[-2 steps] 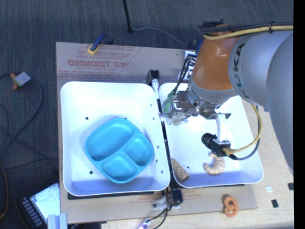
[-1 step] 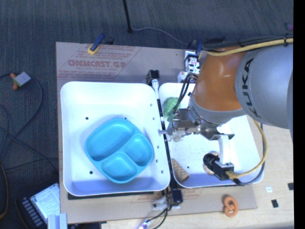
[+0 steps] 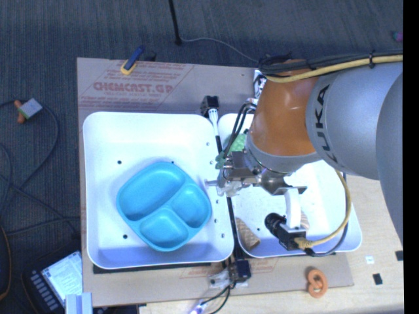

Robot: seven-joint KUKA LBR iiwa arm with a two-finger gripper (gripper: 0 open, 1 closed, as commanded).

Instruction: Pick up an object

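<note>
**Pick pending: gripper (image 3: 228, 183) hangs over the wall between two bins**

Your arm (image 3: 308, 110) reaches in from 3 o'clock and covers much of the right bin (image 3: 330, 246). It holds the gripper low over the shared wall (image 3: 229, 224) that separates this bin from the left bin (image 3: 98, 175). You cannot tell from this angle whether the gripper is spread or closed, because the wrist hides it. No object can be seen in its grasp.

The blue divided plate (image 3: 163, 205) lies flat in the left bin, toward 5 o'clock on the bin floor. It is just beside the gripper, at the gripper's 8 o'clock. A small brown object (image 3: 247, 234) sits near the right bin's 7 o'clock corner, close against the shared wall and at the gripper's 5 o'clock.

By the look of it, the pick is not yet made, and either item could be your target. The trouble is where the gripper sits.

- **Wall strike:** A straight descent from here would likely land on the shared wall, not on an object, and could jolt both bins.
- **Plate:** It is broad and smooth with a rounded rim. A grip across its curve may slide off, or may lift one edge and drag it.
- **Brown object:** It is tucked so near the wall that one side of the gripper may have no room to get past it. A closing grip could then push it away.
</note>
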